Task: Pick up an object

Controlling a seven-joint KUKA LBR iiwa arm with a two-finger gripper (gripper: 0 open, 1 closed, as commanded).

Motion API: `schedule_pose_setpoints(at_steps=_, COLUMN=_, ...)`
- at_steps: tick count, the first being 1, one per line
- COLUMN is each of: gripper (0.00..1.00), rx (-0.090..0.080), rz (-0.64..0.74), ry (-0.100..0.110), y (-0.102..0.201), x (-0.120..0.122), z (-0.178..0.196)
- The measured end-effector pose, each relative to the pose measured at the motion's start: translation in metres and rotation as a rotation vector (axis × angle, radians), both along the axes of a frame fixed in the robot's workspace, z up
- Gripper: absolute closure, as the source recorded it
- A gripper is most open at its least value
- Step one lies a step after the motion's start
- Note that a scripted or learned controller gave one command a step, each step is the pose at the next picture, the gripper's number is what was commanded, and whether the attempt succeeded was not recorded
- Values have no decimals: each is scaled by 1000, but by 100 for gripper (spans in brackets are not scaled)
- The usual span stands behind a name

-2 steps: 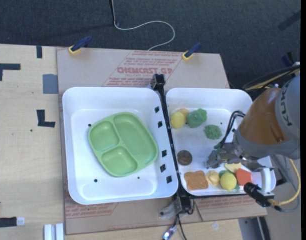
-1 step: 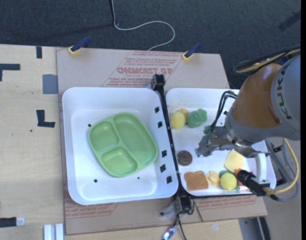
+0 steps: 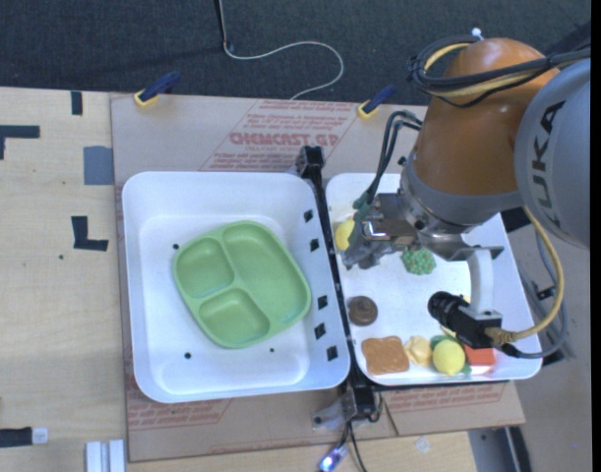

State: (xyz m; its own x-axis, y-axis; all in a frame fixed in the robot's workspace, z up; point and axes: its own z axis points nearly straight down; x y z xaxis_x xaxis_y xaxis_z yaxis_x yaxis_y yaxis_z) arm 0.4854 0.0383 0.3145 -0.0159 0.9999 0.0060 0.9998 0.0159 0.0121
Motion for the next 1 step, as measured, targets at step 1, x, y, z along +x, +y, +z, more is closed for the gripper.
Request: schedule_pose_setpoints(at_steps=1, gripper=100, rx=-1, rz=-7, ry=-6, y=41, x=-1, z=158)
